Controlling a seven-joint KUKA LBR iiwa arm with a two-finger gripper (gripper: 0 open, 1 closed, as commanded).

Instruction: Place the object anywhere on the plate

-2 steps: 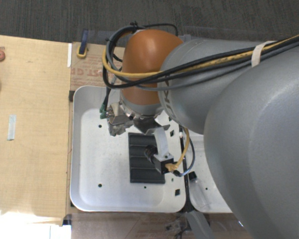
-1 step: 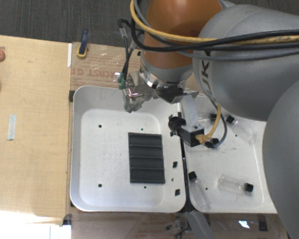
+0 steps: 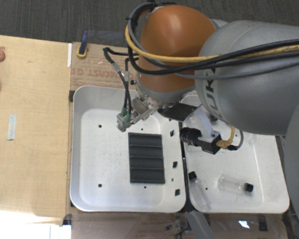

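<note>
— Why does the gripper [image 3: 124,118] hang at the left bin's [image 3: 91,158] far edge?
— It sits just beyond the black slab [image 3: 146,159], perhaps the plate. Spread or pinching, I can't tell.
— And the vial [image 3: 233,185]?
— It lies loose in the right bin [image 3: 262,163], by the near edge.

Red print runs along the cardboard strip [image 3: 104,72] above the gripper [image 3: 123,121], upside down and not legible. Right of the gripper, dark letters on the grey arm [image 3: 256,89] are partly hidden, seemingly KUKA.
</note>
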